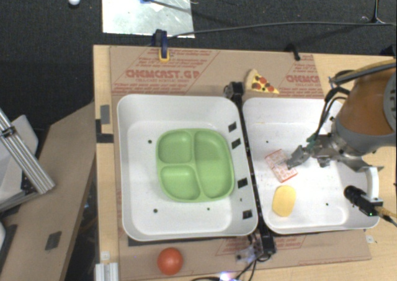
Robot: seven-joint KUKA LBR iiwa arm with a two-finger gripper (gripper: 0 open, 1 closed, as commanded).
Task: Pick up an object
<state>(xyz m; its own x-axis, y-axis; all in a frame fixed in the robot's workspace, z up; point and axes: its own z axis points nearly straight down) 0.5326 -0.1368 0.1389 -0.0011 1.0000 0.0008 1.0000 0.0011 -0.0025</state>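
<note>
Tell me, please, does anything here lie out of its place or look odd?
Yes. A pizza slice toy lies on the board just behind the right bin, and a red ball sits on the board in front of the left bin, both outside the bins.

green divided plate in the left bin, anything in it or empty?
Empty. The green divided plate lies flat in the left bin, and all its compartments show bare green.

Red "CHEMCAST GP" lettering, repeated, on the brown protective sheet (186, 69) beneath the bins.
</note>
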